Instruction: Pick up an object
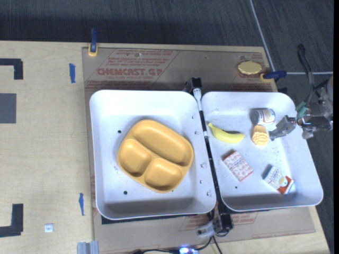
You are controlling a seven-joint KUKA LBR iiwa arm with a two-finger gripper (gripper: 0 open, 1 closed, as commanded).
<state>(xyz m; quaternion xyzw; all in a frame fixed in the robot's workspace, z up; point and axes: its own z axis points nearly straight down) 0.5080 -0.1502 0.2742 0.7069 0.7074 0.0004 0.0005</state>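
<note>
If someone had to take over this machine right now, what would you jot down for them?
Gripper: at the right bin's right rim, holding nothing that I can see.
Left bin: yellow tray.
Right bin: can, corn, banana, red card, small packet. Can and corn lie nearest the gripper.
Done: nothing lifted yet.
Left: pick one object; the can or corn looks like the easiest reach.
</note>
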